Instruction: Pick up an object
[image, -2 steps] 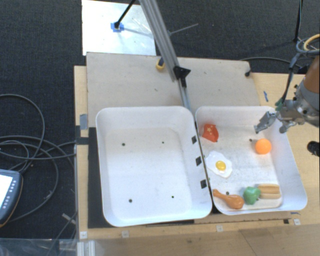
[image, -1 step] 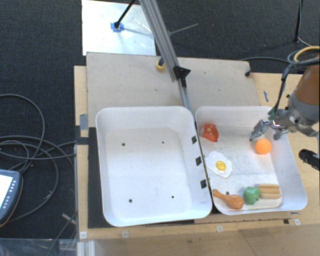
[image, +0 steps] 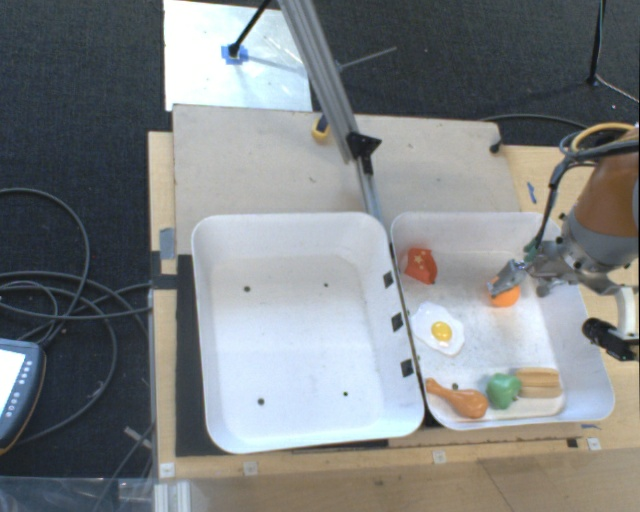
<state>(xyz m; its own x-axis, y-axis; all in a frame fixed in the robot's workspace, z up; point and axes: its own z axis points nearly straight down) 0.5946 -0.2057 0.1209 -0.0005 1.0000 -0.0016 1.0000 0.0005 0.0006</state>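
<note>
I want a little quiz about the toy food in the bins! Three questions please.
1. True or false: the fried egg lies in the left bin.
2. What colour is the thing right by the pincer? A) orange B) blue C) purple
3. Fill in: between the drumstick and the hot dog sits a ____ toy.

Key: 1 false, it lies in the right bin; 2 A; 3 green.

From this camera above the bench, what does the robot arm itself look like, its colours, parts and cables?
The arm enters from the right: a rounded orange band above a grey wrist section. Dark cables with a yellowish one loop over its top. The small grey metal two-finger gripper sticks out toward the bins, and a black part projects below the wrist. No markings are readable.
</note>
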